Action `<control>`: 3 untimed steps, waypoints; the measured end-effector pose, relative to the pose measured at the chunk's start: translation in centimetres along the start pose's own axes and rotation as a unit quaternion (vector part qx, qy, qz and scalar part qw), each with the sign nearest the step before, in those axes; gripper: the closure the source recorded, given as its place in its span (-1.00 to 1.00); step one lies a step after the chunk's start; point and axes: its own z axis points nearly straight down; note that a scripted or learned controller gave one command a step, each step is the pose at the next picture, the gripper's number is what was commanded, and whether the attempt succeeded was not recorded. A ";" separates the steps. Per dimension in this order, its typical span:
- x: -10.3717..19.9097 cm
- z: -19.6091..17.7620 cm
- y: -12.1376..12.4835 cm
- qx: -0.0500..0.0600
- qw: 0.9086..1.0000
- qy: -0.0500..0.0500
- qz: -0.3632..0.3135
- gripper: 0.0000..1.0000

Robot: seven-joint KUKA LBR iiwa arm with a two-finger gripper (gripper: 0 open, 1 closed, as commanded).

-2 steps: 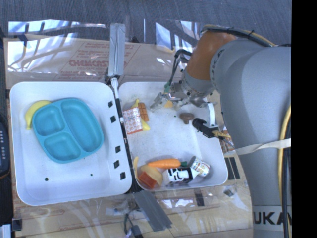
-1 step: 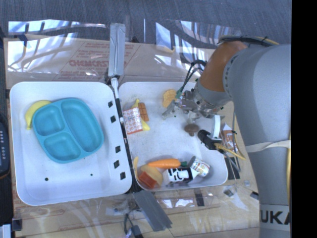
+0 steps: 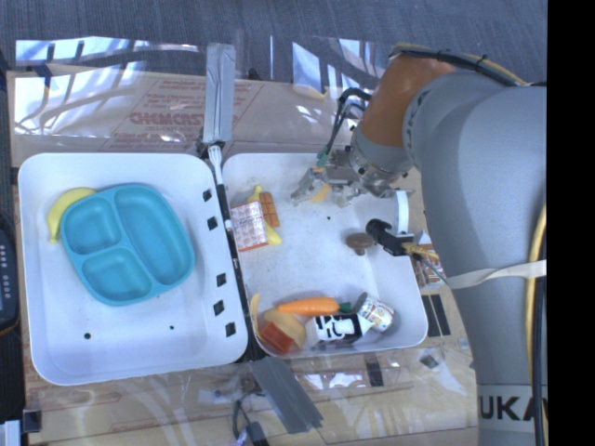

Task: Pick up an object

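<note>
- The tool (image 3: 321, 182) sat low over the far part of the right bin (image 3: 409, 337), reached in from the right by the grey arm (image 3: 465, 156).
- Whether its fingers were open or shut could not be told; a small yellowish item (image 3: 321, 193) lay right at the tips, but no grasp was visible.
- Judgement: the pick was not yet done; closing and lifting remained.
- Candidate objects lay in the right bin: a patterned packet (image 3: 248, 226), a carrot (image 3: 309, 307), a black-and-white bottle (image 3: 349, 325), a brown lump (image 3: 360, 242).
- The left bin (image 3: 37, 342) held a blue divided tray (image 3: 127, 242) with a banana (image 3: 60, 210) at its edge.
- The tabletop (image 3: 139, 110) was glossy brown sheeting with glare; grey carpet lay beyond.
</note>
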 end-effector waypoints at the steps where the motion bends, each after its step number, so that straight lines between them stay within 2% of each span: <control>1: 0.0 -0.8 0.1 0.001 1.000 0.000 -0.003 1.00; 2: 0.0 -0.8 0.0 0.002 1.000 0.000 -0.003 -1.00; 3: 3.8 0.9 -0.3 0.002 1.000 0.001 0.018 -1.00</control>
